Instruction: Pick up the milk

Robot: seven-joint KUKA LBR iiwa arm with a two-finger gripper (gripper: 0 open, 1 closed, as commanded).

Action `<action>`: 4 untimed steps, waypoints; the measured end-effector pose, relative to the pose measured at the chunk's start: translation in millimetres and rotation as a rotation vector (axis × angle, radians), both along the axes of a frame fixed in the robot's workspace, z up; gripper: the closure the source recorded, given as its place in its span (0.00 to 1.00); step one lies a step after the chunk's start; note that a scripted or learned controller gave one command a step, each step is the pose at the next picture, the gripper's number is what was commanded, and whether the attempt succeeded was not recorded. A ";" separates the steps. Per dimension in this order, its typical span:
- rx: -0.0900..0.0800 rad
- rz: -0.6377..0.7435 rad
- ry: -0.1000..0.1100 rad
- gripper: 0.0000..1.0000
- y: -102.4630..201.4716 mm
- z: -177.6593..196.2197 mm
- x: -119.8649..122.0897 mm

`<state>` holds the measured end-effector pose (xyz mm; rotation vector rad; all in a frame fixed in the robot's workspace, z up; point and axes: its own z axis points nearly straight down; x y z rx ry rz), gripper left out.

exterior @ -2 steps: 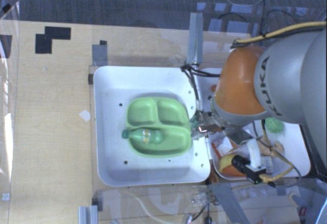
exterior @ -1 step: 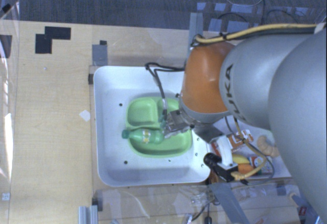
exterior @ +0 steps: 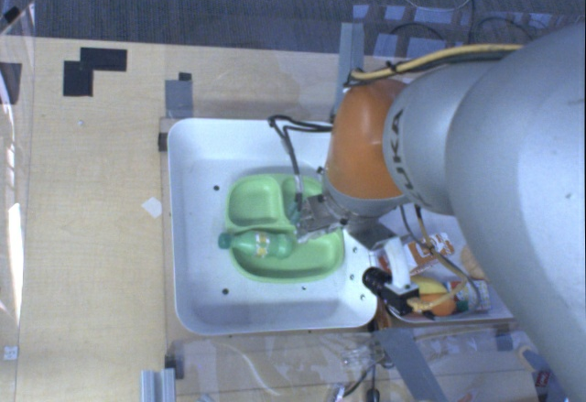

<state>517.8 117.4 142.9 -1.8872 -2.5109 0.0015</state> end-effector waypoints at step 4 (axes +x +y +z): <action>0.001 0.667 -0.003 1.00 87.9 47.2 -29.7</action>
